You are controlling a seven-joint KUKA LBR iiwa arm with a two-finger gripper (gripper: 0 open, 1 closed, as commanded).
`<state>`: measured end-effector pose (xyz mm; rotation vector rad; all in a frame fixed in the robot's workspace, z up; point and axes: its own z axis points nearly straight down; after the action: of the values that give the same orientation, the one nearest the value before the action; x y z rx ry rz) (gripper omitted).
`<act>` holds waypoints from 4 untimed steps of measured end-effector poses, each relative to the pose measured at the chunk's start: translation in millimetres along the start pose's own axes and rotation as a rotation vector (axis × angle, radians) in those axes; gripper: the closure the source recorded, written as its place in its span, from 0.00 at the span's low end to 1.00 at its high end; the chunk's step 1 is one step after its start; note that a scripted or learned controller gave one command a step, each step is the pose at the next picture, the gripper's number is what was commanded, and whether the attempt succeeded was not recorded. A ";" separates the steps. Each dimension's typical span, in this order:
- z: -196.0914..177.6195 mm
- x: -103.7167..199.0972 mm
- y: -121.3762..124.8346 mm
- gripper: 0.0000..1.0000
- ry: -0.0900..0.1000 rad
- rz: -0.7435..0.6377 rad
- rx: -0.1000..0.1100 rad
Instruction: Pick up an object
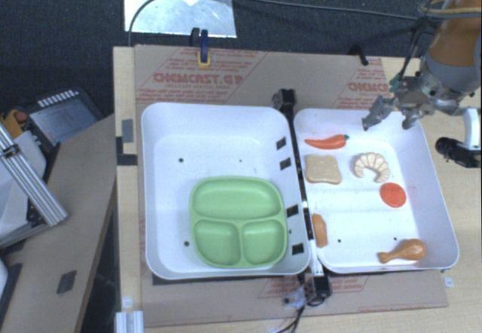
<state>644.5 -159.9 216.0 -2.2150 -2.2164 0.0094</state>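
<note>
Gripper [391, 113]: fingers spread apart, nothing between them, seen over the right bin's [437, 196] far edge
Far side of right bin: red chilli [327, 142], bread slice [323, 169], shrimp [373, 166]
Right side: red disc [392, 194]
Near corner: drumstick [403, 251]
Left bin [162, 173]: green divided tray [238, 221] held near its front edge

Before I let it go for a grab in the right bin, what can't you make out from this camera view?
- Arm: cut off by the right edge; just the wrist end is in frame.
- Gripper: open above the right bin's far edge, nothing between the fingers; height over the bin unclear from this slant.
- Orange piece by the divider: too small to identify.
- Cluttered items at the left edge: cropped, unidentifiable.
</note>
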 end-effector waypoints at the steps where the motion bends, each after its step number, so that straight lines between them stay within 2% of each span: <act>1: -7.4 0.3 2.6 0.00 -0.002 -0.002 -0.012; 4: 129.3 8.1 7.4 0.00 -0.001 -0.006 -0.007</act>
<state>650.5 -151.6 86.7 -2.2130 -2.2272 0.0028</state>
